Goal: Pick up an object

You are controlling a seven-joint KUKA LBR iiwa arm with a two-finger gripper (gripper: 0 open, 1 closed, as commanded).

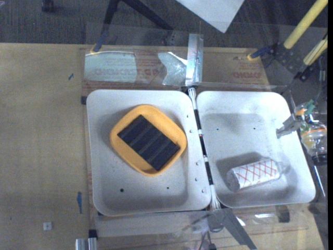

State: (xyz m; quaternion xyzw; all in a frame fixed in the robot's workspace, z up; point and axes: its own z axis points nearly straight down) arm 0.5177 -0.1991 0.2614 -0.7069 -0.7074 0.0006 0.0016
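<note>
Two bins: shallow white trays side by side on the bench (41,139), left bin (99,191) and right bin (234,108), touching along the middle seam.
Left bin contents: a yellow tray-like piece with a dark ribbed insert (148,139), lying flat and turned at a slant, about central.
Right bin contents: a white cylinder with a red lattice pattern (255,173), lying on its side near the near-right corner, its long axis running left to right with a slight tilt.
Hand: a metallic part at the right bin's right edge (291,125) appears to be the hand; how wide it stands, I cannot tell, and nothing shows between its tips.
Step in hand: judged as the approach, nothing lifted yet.
How to do it well: the cylinder looks the nearer target; come down over its middle, close across the short width rather than along its length, since a round body may roll away from an off-centre squeeze.
Risk: the bin wall just beside it could block one side.
</note>
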